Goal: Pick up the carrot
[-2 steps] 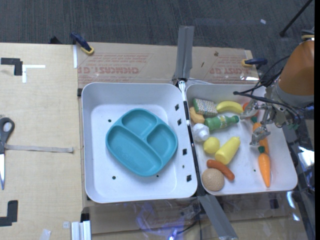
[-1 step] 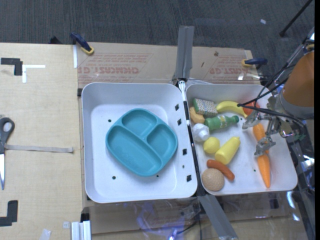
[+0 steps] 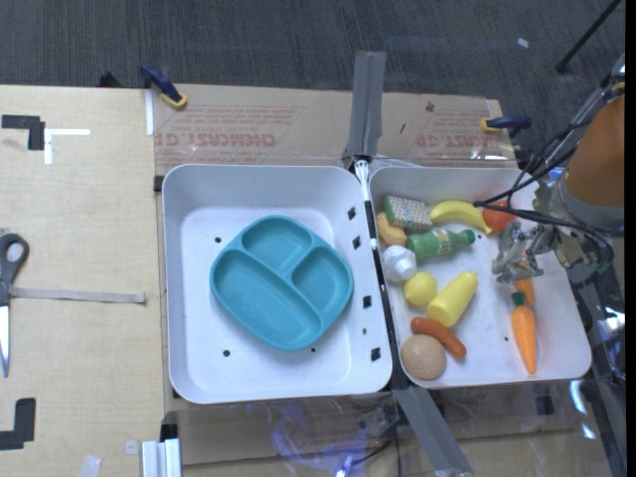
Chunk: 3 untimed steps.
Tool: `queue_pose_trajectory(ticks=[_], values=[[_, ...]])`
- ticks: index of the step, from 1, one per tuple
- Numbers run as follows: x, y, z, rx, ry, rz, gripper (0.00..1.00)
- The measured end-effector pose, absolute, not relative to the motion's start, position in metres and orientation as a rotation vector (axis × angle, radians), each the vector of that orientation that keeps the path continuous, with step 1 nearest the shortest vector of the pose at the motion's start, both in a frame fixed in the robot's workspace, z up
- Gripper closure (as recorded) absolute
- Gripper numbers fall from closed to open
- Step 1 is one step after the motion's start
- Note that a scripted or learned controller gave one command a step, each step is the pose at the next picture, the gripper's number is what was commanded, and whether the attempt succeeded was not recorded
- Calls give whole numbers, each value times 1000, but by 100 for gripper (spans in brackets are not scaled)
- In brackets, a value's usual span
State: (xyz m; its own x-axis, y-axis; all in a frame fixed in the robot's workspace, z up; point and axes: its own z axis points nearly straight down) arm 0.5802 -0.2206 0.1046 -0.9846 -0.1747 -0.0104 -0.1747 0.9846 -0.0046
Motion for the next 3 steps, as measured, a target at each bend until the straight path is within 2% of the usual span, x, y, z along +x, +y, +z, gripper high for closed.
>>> queue_pose_trajectory(ticks=[1, 2, 3], values=[[580, -220, 105, -275, 3119, -5, 0], [583, -220, 116, -278, 3112, -9, 100], [583, -220, 116, -278, 3112, -9, 0]])
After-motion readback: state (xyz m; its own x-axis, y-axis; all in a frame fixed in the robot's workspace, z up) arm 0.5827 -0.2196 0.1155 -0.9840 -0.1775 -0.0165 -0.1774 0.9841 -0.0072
